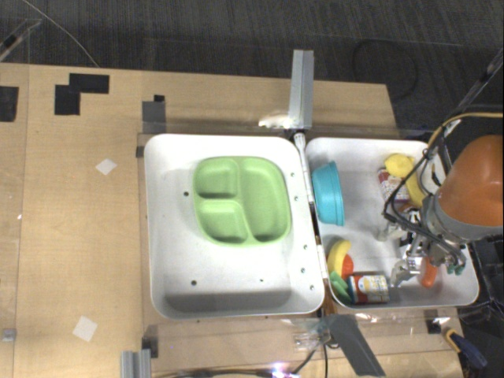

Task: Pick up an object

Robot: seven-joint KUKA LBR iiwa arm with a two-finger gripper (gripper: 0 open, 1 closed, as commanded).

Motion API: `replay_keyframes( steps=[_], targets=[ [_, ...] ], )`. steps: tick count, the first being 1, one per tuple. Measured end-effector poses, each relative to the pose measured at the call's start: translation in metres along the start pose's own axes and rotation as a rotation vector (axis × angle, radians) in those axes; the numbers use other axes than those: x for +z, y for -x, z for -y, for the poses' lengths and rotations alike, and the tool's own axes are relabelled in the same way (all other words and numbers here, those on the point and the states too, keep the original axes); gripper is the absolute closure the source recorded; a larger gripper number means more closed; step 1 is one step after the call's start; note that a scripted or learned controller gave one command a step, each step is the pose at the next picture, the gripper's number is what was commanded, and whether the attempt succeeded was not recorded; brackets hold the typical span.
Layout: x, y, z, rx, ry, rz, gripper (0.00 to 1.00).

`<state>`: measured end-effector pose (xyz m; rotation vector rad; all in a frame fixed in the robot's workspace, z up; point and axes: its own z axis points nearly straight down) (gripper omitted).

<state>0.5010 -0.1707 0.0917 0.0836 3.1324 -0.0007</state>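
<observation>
My gripper [411,260] hangs low over the right part of the right bin [370,211], below the arm's orange band [476,181]. A small orange object [429,275] lies just right of the gripper's tip, and I cannot tell whether it touches it. A small can with a red and white label [370,287] lies on its side just left of the gripper. Near the bin's left wall, a blue bowl [328,194] stands tilted on its edge. A yellow toy [398,165] and a dark red item [387,186] sit at the far side, partly behind cables.
A yellow, green and red cluster of toy food [340,264] sits in the right bin's near-left corner. The left bin [169,235] holds a green divided plate [240,198]. A metal post [302,89] stands behind the bins, on the wooden bench [71,211].
</observation>
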Motion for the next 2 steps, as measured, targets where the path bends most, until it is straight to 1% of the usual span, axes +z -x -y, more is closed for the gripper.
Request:
replay_keyframes(
  steps=[1, 2],
  targets=[
    [0.001, -0.013, -0.089, 0.135, 0.001, 0.013, 0.0],
    [-0.012, -0.008, -0.088, 0.131, -0.001, 0.028, 1.0]
  ],
)
